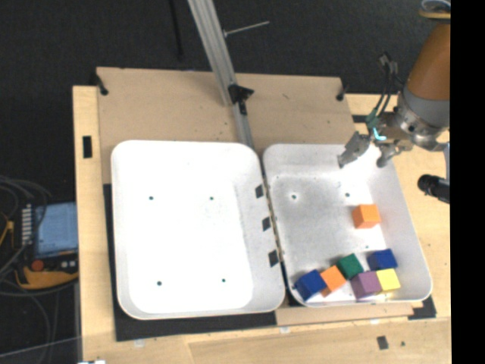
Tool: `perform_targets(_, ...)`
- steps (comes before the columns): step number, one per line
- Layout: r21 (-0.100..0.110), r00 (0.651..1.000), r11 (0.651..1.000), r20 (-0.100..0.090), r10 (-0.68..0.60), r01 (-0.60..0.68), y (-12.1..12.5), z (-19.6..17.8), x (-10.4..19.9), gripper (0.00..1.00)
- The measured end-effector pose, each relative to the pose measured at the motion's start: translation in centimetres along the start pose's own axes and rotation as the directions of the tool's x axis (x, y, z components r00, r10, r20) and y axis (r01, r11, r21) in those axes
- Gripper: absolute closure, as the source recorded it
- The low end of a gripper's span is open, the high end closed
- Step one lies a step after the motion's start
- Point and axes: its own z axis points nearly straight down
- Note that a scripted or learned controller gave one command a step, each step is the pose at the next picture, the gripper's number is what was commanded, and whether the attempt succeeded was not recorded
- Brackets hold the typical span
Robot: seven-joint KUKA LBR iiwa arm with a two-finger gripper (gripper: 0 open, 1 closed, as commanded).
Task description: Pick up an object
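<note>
A small orange cube [366, 215] sits alone in the right half of the right-hand shallow white bin [303, 177], apart from a cluster along that bin's lower edge: a blue cube [310, 283], an orange cube [333, 277], a green cube [349, 265], a purple cube [365, 283], a yellow cube [389, 280] and another blue cube [382, 260]. The grey two-finger gripper [370, 154] hangs over the bin's upper right corner, its fingers spread apart with nothing between them. The left white bin [186, 226] lies beside it on the wooden tabletop [87, 120].

One fixed camera looks down aslant on both bins [189, 154]
</note>
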Motion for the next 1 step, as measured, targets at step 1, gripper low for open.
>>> perform_targets(1, -0.004, 1.000, 1.000, 0.003, -0.002, 0.002, 0.07, -0.33, -0.06, 0.00)
